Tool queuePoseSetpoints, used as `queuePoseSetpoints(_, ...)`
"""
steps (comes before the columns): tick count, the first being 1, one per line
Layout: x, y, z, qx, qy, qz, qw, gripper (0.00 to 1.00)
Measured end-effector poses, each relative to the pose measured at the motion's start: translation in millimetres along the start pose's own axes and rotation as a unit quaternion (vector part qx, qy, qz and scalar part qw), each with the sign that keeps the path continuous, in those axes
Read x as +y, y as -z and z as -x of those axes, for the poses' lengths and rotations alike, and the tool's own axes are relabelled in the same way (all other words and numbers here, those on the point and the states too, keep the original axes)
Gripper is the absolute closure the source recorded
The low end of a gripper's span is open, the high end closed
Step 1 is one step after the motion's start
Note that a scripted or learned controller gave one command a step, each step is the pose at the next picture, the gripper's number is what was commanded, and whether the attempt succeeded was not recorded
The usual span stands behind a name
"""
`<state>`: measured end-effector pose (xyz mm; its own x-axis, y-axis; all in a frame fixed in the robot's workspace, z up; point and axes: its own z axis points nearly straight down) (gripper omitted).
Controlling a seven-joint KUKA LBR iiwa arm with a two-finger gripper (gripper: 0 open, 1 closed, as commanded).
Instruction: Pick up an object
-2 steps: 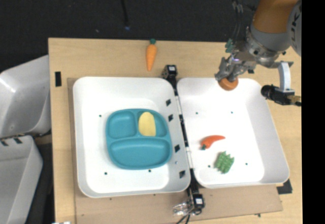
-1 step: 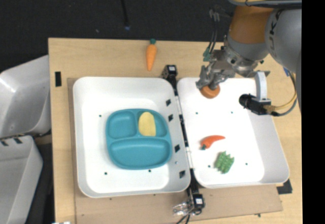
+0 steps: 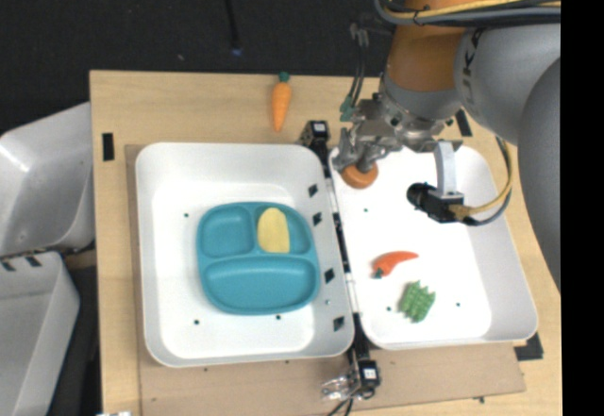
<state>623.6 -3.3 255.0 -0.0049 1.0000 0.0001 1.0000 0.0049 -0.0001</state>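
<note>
Orange round object (image 3: 360, 176) sits at the far left corner of the right bin (image 3: 491, 310), directly under the gripper (image 3: 357, 159), which touches or nearly touches its top. Whether the fingers are clenched or released, I cannot tell.

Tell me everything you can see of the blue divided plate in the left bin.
The blue divided plate looks like teal plastic, a rounded rectangle with three compartments: two small ones at the far side, one wide one at the near side. It lies flat, slightly rotated, near the middle of the left bin. A yellow oval food item rests in its far-right compartment.
</note>
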Motion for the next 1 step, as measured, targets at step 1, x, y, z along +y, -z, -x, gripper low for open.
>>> queuePoseSetpoints(1,-9.2,-10.7,-45.3,0.000,0.000,0.000,1.0000,1.00)
